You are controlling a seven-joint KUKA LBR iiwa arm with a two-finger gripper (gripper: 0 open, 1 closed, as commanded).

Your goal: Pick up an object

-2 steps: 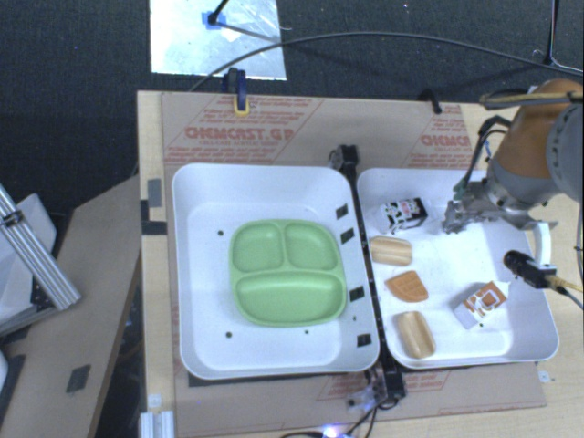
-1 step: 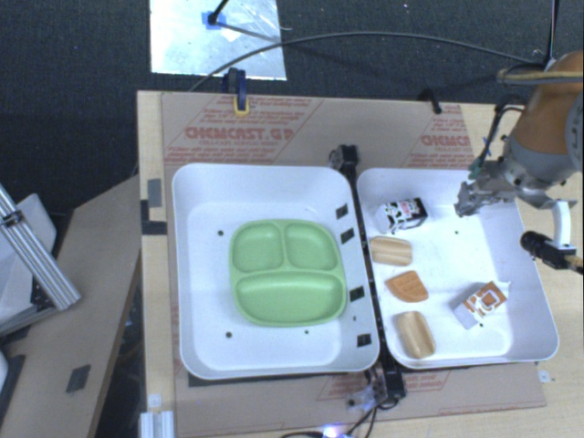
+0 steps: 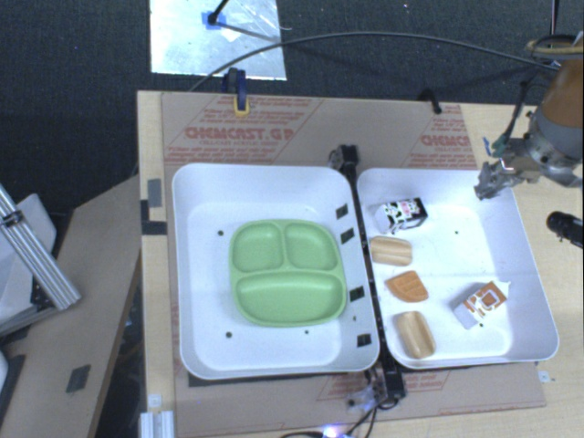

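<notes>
A green divided plate (image 3: 288,273) is located in the left bin (image 3: 196,245). The right bin (image 3: 525,272) contains, along its left side, a black-and-white carton (image 3: 402,213), a tan roll (image 3: 392,250), an orange piece (image 3: 408,287) and a second roll (image 3: 416,333); a small box (image 3: 480,303) lies further right. The pincer (image 3: 490,180) is positioned above the far right rim; its opening cannot be determined, and nothing is seen in it.

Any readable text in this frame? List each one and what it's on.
"CHEMCAST GP", red print on the brown sheet under the bins, behind the left bin.
The same red print, partial, on the sheet behind the right bin: too blurred to read fully.
Black-and-white carton in the right bin: markings too small to read.
Small orange-and-white box: print too small to read.
</notes>
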